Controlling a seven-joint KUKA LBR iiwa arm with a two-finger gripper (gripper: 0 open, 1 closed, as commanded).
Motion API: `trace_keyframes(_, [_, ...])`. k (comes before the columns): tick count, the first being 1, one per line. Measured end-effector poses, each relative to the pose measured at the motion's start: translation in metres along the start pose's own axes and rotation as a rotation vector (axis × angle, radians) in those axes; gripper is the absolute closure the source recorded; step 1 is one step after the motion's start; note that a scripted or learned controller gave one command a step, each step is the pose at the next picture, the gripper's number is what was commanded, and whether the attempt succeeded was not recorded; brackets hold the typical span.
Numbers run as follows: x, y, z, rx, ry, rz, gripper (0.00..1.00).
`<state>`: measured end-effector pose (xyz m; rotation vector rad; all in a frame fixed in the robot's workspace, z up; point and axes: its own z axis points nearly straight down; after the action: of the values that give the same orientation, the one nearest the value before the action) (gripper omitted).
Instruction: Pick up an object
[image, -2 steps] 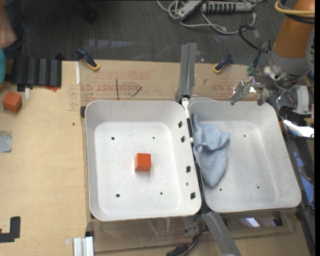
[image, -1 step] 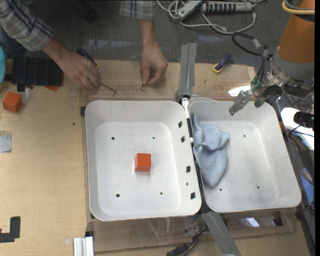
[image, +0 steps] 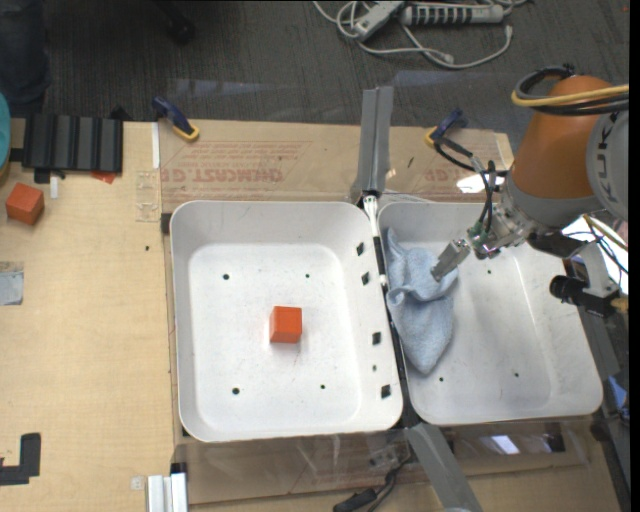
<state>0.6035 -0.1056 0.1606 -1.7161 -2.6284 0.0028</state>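
I see my gripper (image: 447, 262) low in the right bin (image: 520, 385), its tip on the upper edge of the cloth (image: 420, 310). The cloth runs lengthwise along the bin's left wall, stretching from the tip toward the near side. Whether the fingers are spread or pinching, I cannot tell. A red block (image: 286, 324) sits mid left bin (image: 200, 400), well apart.
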Motion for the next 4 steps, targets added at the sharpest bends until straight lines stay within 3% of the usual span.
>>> trace_keyframes(1, [0.015,-0.066,0.069,-0.003,-0.001,-0.012,0.0])
trace_keyframes(2, [-0.012,-0.007,0.068,-0.006,-0.003,-0.068,0.0])
trace_keyframes(3, [-0.007,0.004,0.008,-0.004,-0.004,-0.228,0.0])
trace_keyframes(4, [0.0,0.004,0.068,-0.004,-0.003,-0.271,0.0])
